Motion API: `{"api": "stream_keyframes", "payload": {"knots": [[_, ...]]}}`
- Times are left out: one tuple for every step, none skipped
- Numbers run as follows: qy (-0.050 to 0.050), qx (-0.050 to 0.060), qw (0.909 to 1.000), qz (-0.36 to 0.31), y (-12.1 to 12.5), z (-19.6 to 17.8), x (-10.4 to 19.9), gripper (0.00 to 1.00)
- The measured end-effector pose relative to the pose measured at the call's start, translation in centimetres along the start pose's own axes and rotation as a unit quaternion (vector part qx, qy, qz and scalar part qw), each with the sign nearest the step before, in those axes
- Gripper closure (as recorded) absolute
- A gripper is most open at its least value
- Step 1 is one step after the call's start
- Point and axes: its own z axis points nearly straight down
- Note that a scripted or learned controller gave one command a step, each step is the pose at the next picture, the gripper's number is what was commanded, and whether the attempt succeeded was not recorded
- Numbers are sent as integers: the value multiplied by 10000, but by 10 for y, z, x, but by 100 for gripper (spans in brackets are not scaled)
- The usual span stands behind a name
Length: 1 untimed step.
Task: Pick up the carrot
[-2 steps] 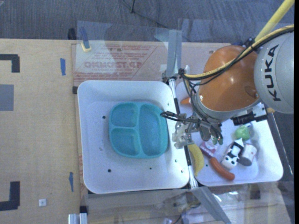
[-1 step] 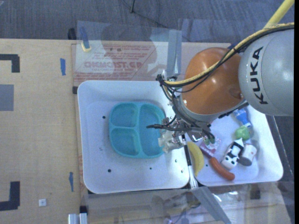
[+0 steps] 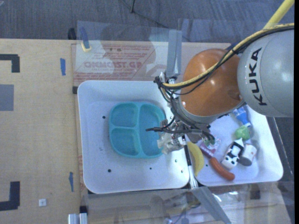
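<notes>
Hovering over the divider between both bins, my tool (image 3: pixel 172 139) sits by the blue plate (image 3: pixel 135 129); I cannot tell its grip state. Carrot (image 3: pixel 221 169) lies apart in the right bin (image 3: pixel 271 171), beside the banana (image 3: pixel 197 158).

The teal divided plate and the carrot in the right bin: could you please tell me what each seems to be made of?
Teal divided plate: probably moulded plastic, with a uniform matte colour and smooth rounded compartments. Carrot: likely a plastic or rubber toy, evenly orange-red and smooth; too small to be sure.
</notes>
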Motion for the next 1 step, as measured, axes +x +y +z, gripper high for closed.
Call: {"api": "stream_keyframes", "payload": {"knots": [[-13, 5, 9585, 2851, 15, -5, -20, 100]]}}
